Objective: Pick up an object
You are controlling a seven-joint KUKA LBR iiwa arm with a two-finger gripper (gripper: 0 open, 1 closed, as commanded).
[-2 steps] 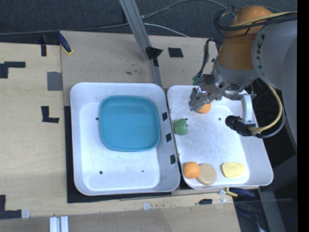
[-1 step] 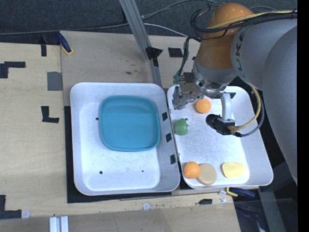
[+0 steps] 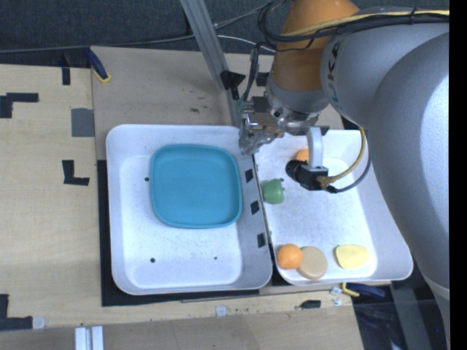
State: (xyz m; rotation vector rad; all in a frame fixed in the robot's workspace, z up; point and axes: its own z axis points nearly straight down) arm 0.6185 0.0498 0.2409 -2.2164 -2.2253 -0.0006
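near: orange ball (image 3: 290,256), beige disc (image 3: 314,262), yellow piece (image 3: 352,256) along right bin (image 3: 365,217) front rim | mid: green object (image 3: 273,191) alone, best target, descend centred | far: tool (image 3: 252,138) at bin divider, opening cannot be told

Right bin's got a handful of small bits.
Green piece (image 3: 273,190) near the left wall; orange ball (image 3: 290,256), tan disc (image 3: 314,262) touching, yellow lump (image 3: 352,256) along the front; another orange bit (image 3: 301,154) further back.
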